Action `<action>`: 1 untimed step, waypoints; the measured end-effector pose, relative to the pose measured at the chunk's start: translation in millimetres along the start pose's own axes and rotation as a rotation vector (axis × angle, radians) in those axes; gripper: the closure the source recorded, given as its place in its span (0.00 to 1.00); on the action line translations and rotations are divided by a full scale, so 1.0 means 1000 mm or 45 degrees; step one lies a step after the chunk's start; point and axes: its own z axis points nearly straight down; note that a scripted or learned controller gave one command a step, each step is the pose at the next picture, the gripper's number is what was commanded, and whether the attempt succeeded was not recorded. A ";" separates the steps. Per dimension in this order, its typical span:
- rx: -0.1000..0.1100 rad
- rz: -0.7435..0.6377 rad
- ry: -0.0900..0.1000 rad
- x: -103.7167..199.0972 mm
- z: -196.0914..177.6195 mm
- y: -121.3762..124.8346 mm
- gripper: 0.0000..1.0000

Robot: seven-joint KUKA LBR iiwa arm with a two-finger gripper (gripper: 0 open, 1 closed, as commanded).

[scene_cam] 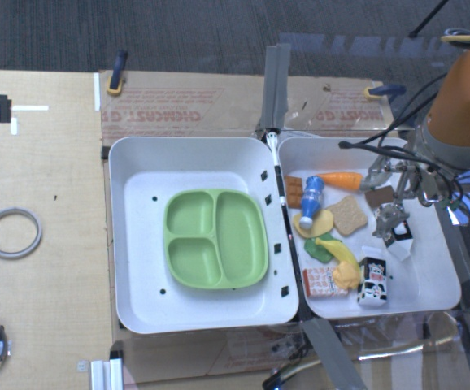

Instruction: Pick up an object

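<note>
Pale wood worktop (40,169) fills the left of the frame, with a strip of printed cardboard (178,108) behind two white bins set side by side at the centre. On the bare wood at the far left lies a grey ring (10,232), and a blue clamp (119,70) sits at the cardboard's upper left corner.

Left bin (137,275) carries a green divided plate (217,238) with three sections, lying flat in its middle.

Right bin (430,287) holds a cluster of toy food toward its left side. An orange carrot (339,180) lies across the upper part, with a blue bottle (311,200) tilted just below it and a round slice of bread (349,215) beside that. A yellow banana (339,254) runs slantwise under them, touching a green piece (316,249). Near the front edge sit a red and white box (319,281) and a small black and white carton (373,281), close together.

Grey arm with its orange band (463,96) comes in from the upper right of the frame. Its tool (393,218) hangs over the right half of the right bin, to the right of the bread slice; whether it is open or closed, and whether anything is in it, I cannot tell
</note>
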 end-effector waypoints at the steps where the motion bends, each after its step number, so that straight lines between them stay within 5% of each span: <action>1: 0.000 0.201 -0.001 -0.028 0.108 0.006 0.00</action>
